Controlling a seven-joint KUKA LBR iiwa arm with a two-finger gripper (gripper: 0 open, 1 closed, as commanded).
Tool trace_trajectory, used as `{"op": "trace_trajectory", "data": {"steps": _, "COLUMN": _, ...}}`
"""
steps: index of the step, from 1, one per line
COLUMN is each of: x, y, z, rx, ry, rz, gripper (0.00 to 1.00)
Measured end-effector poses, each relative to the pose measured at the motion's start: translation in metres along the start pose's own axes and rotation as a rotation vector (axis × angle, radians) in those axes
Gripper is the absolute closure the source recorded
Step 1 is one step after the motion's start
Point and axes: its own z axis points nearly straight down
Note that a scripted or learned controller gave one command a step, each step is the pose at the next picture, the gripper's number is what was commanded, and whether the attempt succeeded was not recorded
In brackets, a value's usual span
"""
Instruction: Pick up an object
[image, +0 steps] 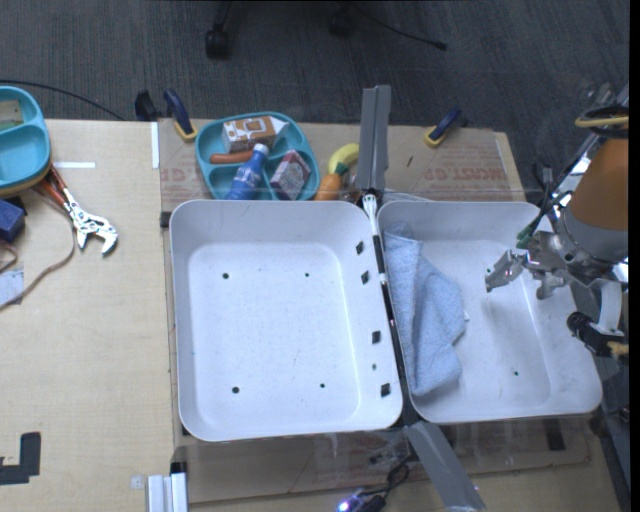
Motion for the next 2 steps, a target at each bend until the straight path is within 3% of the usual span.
{"op": "trace_trajectory", "data": {"steps": 1, "x": -0.009, "y": 0.021, "z": -0.055, "rx": -0.002, "ry": 0.0, "rz": 0.09, "gripper": 0.0}}
{"op": "trace_trajectory", "data": {"steps": 2, "x": -0.005, "y": -0.055, "z": -0.033, "rx": 0.002, "ry": 0.001, "rz": 0.159, "gripper": 0.0}}
